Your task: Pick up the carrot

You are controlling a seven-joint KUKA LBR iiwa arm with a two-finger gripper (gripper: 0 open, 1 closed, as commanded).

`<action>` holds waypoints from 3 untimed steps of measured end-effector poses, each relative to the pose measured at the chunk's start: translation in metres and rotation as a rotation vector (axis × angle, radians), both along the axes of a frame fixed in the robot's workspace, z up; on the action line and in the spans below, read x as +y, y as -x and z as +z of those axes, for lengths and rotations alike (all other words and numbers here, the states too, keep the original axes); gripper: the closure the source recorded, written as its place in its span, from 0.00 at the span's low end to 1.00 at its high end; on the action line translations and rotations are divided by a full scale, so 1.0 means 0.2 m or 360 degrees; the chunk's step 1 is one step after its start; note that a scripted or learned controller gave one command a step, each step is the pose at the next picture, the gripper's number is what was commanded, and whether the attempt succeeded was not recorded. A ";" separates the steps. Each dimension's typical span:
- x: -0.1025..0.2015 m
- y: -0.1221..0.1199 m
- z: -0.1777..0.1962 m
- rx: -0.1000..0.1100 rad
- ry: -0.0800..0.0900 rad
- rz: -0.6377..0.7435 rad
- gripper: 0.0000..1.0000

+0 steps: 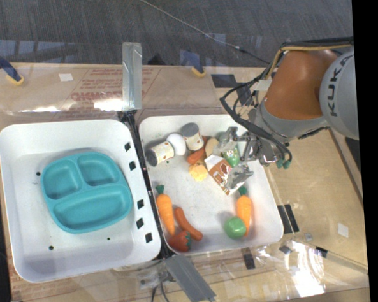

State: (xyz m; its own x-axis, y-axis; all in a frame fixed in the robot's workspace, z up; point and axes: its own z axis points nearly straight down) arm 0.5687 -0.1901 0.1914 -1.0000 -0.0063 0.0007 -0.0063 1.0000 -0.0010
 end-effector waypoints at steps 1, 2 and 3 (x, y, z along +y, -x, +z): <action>-0.07 0.33 -0.49 -0.0005 0.0001 -0.0114 0.00; -0.06 0.31 -0.44 -0.0013 0.0002 -0.0097 1.00; 0.02 0.41 -0.07 -0.0012 0.0002 -0.0087 1.00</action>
